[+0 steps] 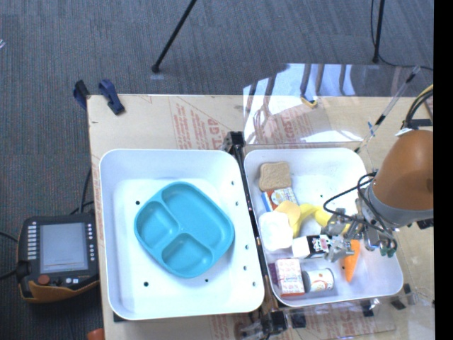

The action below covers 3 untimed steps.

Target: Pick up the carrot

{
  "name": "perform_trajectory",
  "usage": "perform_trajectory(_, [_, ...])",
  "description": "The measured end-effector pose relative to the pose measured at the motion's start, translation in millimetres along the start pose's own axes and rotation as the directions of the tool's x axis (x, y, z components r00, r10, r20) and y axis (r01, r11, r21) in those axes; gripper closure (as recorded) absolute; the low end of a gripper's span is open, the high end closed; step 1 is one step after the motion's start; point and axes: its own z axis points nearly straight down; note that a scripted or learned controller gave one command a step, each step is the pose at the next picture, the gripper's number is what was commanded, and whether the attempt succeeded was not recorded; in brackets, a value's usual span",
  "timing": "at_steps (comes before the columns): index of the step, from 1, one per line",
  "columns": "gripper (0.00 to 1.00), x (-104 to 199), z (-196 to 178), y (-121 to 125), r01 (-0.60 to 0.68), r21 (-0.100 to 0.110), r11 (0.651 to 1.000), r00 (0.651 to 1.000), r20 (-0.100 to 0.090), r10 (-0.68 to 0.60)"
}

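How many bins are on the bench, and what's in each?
2. Left bin: a blue divided plate. Right bin: toy food including bread, a banana and the carrot, with the pincer over them. Items under the arm may be hidden.

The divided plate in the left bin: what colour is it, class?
Light blue; the divided plate shows in the camera view.

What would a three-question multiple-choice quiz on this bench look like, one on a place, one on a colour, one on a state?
1. Where is the carrot?
A. right bin
B. left bin
C. floor

2. What colour is the divided plate?
A. red
B. blue
C. green

3. How does the toast lie?
A. on the plate
B. under the box
C. flat at the right bin's far end

Answers:
1 A, the carrot lies by the gripper in the right bin.
2 B, the plate is blue.
3 C, the toast lies flat there.
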Motion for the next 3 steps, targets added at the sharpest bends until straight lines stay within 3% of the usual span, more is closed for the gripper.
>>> perform_trajectory(1, [1.0, 36, 3, 69, 0.179, 0.01, 0.984, 0.984, 0.024, -0.179])
perform_trajectory(2, [1.0, 29, -101, 7, 0.323, 0.01, 0.946, 0.946, 0.01, -0.323])
perform_trajectory(3, [1.0, 35, -22, 70, 0.561, -0.001, 0.828, 0.828, 0.0, -0.561])
